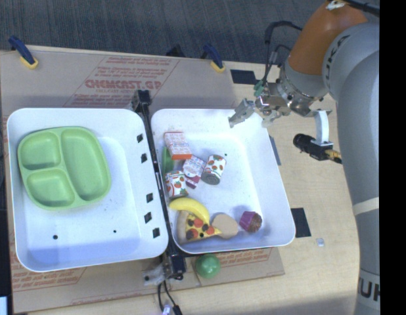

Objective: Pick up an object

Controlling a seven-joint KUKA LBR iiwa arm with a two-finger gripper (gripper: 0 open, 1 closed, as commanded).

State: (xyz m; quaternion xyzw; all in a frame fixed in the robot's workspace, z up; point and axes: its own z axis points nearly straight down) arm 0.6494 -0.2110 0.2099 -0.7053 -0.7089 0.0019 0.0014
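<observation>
**Tool poised at the far rim of the right bin, nothing taken**

Tool (246, 113) hangs at the far right corner of the right bin (272, 195), its pale fingers carrying nothing; whether they are spread or pressed together I cannot tell at this angle.

From the left: the left bin (71, 245) holds a green divided tray (62, 167). A black clip strip (149, 169) runs between the bins. In the right bin the candidates lie clustered against its left wall, well apart from the tool: a small carton (177, 144) with an orange band, two printed packets (184, 178), a toy can (215, 168), then nearer the front a banana (190, 207), a pizza slice (196, 230), a tan bread-shaped piece (225, 225) and a dark purple piece (250, 221). A green ball (207, 265) sits on the surface outside the front rim.

All look like light, rigid plastic play food, likely slick. The can seems the easiest grasp: pinch across its round body. The flat pizza slice offers little to grip.

Red printing on the cardboard behind the bins reads roughly "CHEMCAST GP"; the smaller lines are unreadable, as are the packet labels.
</observation>
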